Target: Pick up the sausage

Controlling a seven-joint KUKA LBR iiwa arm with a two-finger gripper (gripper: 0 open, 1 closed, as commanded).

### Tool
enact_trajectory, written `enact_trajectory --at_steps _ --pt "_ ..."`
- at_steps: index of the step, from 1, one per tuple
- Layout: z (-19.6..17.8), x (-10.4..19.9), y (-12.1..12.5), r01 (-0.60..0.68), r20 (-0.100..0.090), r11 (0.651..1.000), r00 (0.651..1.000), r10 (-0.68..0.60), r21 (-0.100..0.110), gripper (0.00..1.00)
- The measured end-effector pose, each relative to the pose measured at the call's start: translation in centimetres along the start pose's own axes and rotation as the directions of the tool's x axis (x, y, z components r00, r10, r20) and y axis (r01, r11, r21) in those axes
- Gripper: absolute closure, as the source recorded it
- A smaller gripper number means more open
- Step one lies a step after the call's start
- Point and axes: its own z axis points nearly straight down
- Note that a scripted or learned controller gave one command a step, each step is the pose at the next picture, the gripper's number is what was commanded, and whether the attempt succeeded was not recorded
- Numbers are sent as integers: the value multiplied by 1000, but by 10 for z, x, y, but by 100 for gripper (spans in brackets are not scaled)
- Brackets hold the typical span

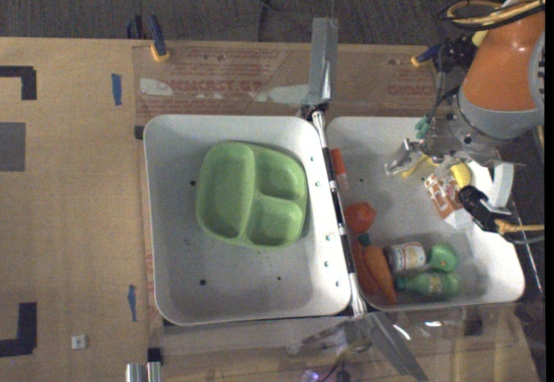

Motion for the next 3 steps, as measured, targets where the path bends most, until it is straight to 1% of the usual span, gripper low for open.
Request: enact_trajectory --at_steps 1,2,3 --pt "105 19 6 2 2 1000 1000 -2 -6 0" --pt "106 -1 44 -114 1 993 993 114 -8 0" --pt "107 -64 83 -376 -3 927 927 376 3 0"
